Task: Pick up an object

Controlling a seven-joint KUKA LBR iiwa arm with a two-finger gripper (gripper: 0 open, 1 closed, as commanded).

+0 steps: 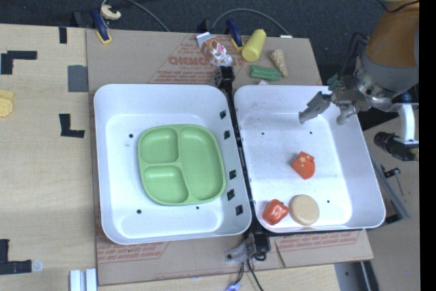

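Over right bin's (pixel 354 167) upper right edge | claw (pixel 325 112) spread wide | holds nothing, touches nothing

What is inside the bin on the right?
The right bin holds a red toy, another red piece and a tan round thing. Their undersides are hidden.

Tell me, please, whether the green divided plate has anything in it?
Empty: all three compartments of the green divided plate show bare green; it sits in the left bin.
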